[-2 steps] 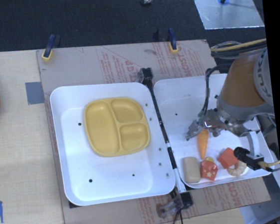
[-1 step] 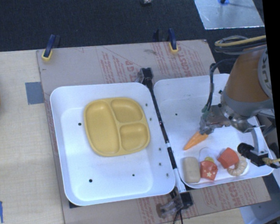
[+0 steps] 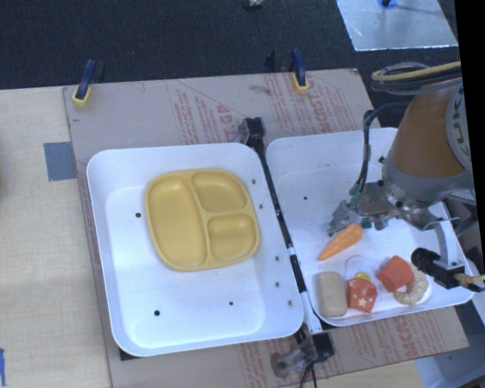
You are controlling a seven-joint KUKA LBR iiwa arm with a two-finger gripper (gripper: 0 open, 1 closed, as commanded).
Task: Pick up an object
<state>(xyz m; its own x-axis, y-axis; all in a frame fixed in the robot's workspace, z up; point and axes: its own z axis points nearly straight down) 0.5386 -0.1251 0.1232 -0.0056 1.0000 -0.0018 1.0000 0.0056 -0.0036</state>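
1. A wooden surface carries a brown board, held at its far edge by two clips so that the set-up cannot slide; two white bins sit on it side by side, touching along a dark middle seam.
2. The left bin holds one thing, a yellow tray with three compartments, lying flat toward the far side; judged from its place, it serves as a drop spot more than a target.
3. The right bin holds the small things, gathered along its near edge, which leaves the far half bare for the arm to work in.
4. The arm reaches in from the right and bends down over the right bin; its tool hangs low just beside the thick end of the carrot, the likeliest pick; whether it is released or clenched cannot be told, and nothing is seen in its grip.
5. Near the carrot, in a row: a tan block, a red piece with a star, an orange-red piece and a pale ring-like bit, packed close, so a clean grasp there looks harder.
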